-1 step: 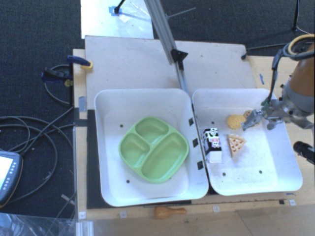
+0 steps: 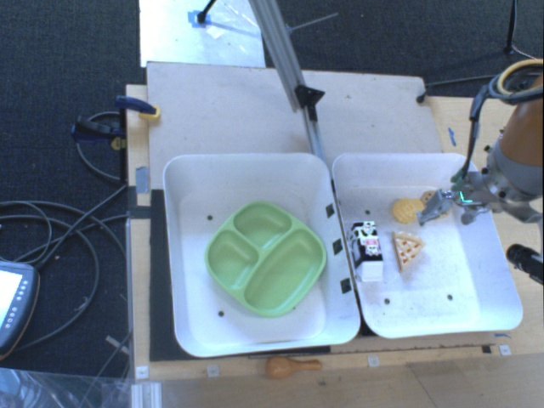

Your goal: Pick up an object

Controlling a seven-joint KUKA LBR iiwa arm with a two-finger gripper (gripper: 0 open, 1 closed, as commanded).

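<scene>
In the right bin (image 2: 476,304) lie a round tan cookie (image 2: 406,209), a pie-slice-shaped waffle piece (image 2: 408,250) and a small black-and-white carton (image 2: 367,249) against the left wall. My gripper (image 2: 437,206) hangs over the back of that bin, its tips just right of the cookie, pointing left. The fingers look slightly parted with nothing between them. The arm enters from the right edge.
The left bin (image 2: 183,313) holds a green divided plate (image 2: 266,257). A metal pole (image 2: 285,53) slants down to the seam between the bins. A small wooden piece (image 2: 293,365) lies on the bench in front. Cables and a blue clamp (image 2: 115,126) sit off the left.
</scene>
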